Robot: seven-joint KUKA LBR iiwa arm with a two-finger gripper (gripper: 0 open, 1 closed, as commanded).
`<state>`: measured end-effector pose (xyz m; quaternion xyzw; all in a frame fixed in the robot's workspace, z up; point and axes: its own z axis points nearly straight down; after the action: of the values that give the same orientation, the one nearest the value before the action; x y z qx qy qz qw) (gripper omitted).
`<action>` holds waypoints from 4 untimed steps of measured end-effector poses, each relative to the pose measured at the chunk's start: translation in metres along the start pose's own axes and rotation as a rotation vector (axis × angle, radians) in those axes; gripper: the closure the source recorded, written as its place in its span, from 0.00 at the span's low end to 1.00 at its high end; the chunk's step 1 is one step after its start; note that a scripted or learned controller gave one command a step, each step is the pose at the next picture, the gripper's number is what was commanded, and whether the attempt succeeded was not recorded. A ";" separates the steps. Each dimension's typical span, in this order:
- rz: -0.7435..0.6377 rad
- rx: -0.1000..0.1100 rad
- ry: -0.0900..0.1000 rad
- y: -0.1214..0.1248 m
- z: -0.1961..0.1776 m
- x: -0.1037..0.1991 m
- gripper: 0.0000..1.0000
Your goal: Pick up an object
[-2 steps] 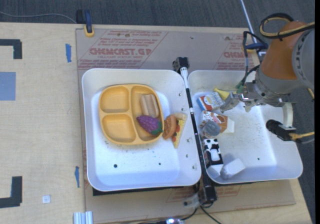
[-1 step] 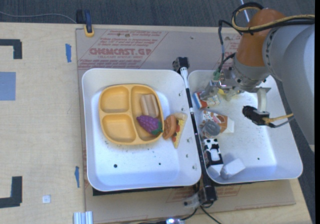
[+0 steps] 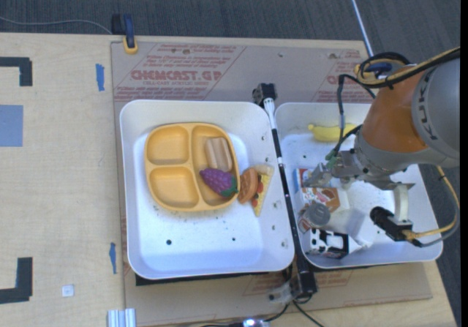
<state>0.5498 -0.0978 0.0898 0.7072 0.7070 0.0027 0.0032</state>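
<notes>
Honestly can't tell the jaw state from this slant. Gripper [image 3: 322,175] hanging low over the right bin [image 3: 431,249], clutter [image 3: 322,212] piled at the bin's left edge right beneath, banana [image 3: 327,131] off toward the far edge, lying crosswise.

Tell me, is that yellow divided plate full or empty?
Partly filled. The yellow plate holds a hot dog and purple grapes in its right compartment; both left compartments look bare.

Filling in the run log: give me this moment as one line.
arm: over right bin | gripper: low among clutter, grasp unclear | banana: right bin, far side | yellow tray: left bin
</notes>
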 end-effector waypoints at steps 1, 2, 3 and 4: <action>0.002 -0.011 -0.005 0.003 -0.012 -0.002 1.00; 0.003 -0.012 -0.007 0.003 -0.012 -0.002 0.00; -0.001 0.008 0.001 -0.048 -0.095 0.052 0.00; 0.000 0.009 0.002 -0.059 -0.095 0.039 0.00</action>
<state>0.4903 -0.0585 0.1847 0.7071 0.7071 0.0000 -0.0008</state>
